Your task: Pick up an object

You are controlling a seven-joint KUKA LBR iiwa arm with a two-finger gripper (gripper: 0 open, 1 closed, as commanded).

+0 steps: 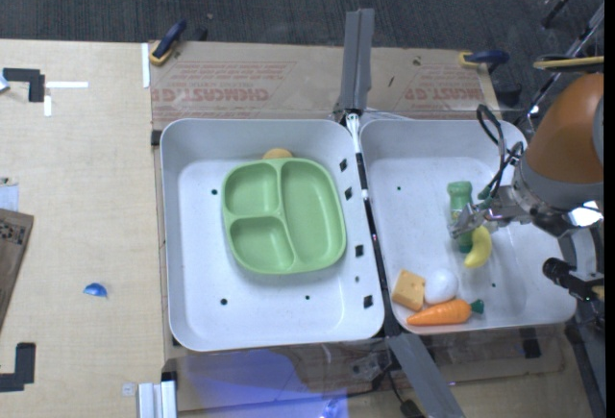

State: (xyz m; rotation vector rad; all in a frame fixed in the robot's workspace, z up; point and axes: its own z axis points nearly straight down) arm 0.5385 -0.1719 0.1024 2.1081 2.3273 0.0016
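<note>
Here, the left bin (187,243) holds a green divided plate (284,214), a yellowish thing peeking out behind its upper rim. In the right bin (404,166), toward the lower edge, lie a cheese wedge (408,289), a white egg (441,285) and a carrot (442,313). Further right, the gripper (468,226) hangs at a green bottle (459,198) and a banana (478,248); whether it is clenched, I cannot tell.

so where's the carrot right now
The carrot lies in the right bin, at its near edge, just below the white egg and the cheese wedge.
</note>
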